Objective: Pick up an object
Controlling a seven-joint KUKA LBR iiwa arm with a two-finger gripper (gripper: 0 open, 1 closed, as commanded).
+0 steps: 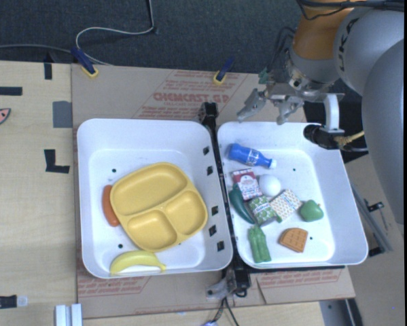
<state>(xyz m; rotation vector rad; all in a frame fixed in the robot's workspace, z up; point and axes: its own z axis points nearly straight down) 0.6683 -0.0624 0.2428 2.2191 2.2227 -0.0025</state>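
My gripper (pixel 266 113) hangs open above the far rim of the right bin (pixel 339 202), fingers spread, nothing between them. Below it in that bin lie a blue bottle (pixel 249 156), a small red packet (pixel 246 180), a white egg (pixel 271 185), a dark green pepper-like piece (pixel 240 206), two small patterned packets (pixel 274 207), a green round piece (pixel 311 211), a green bottle (pixel 259 244) and an orange waffle-like piece (pixel 293 240). The blue bottle is the nearest of them to the gripper.
The left bin (pixel 94 182) holds a yellow divided plate (pixel 159 206), an orange sausage-like piece (pixel 109 206) beside it and a banana (pixel 136 263) at the front. A black divider clip (pixel 208 113) sits between the bins. Cardboard and a cable (pixel 115 32) lie beyond.
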